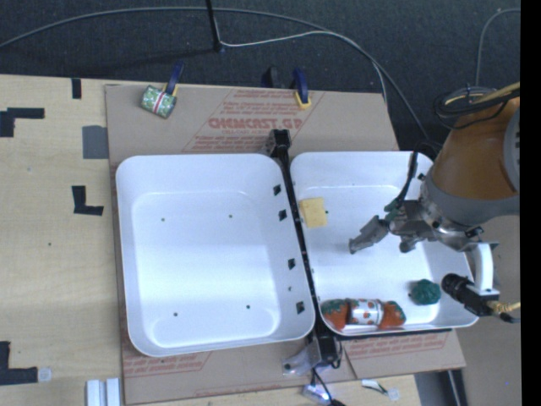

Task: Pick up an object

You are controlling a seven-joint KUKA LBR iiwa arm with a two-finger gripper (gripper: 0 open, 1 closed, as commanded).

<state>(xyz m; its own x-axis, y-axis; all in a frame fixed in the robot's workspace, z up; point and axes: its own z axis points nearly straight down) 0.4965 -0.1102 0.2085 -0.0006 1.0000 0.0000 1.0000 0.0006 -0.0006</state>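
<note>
Partly blurred fingers [372, 237], perhaps empty

We note the arm [473, 172] reaching in from the right, its gripper [372, 237] pointing left, fingers spread apart, nothing between them.
</note>
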